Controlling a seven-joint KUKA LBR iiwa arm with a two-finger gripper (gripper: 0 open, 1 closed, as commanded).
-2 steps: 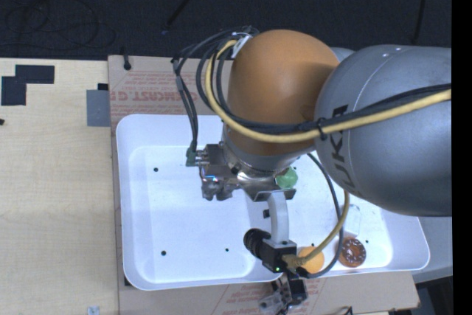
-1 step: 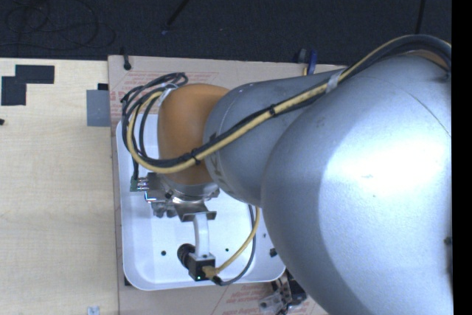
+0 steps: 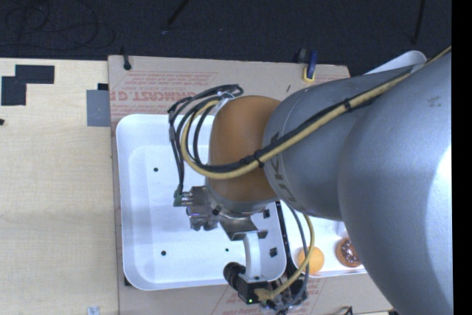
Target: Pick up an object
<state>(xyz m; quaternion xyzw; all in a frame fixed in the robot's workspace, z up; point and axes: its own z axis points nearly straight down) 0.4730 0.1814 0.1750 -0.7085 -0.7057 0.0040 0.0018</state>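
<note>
Approach phase of a pick. The hand (image 3: 195, 216) hangs low over the bare floor of the left bin (image 3: 144, 195). The wrist hides it, so whether it is spread or pressed together cannot be told. The candidates, an orange ball (image 3: 314, 260) and a brown round thing (image 3: 346, 253) just beside it, lie well apart from the hand, near the front rim. A sound pick probably requires centring over the ball first, since it may roll.
</note>
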